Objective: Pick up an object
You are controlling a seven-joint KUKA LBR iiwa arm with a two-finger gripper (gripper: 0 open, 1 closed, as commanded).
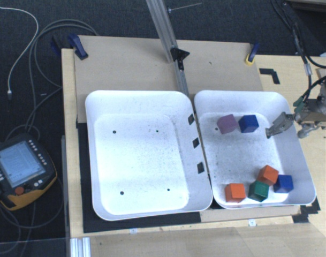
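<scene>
The right bin [232, 96] holds several small cubes. A purple cube [227, 124] and a blue cube [249, 123] sit side by side near its back. Toward the front right lie an orange cube [268, 174], a second blue cube [283, 183], a green cube [259, 190] and another orange cube [235, 192]. My gripper [289, 129] hangs over the bin's right rim, to the right of the back blue cube. It is open, with nothing between its fingers.
The left bin [136, 159] lies beside the right one, with black clips between them. A slanted metal post [161, 20] rises behind the bins. A teach pendant [18, 167] and cables lie on the floor at the left.
</scene>
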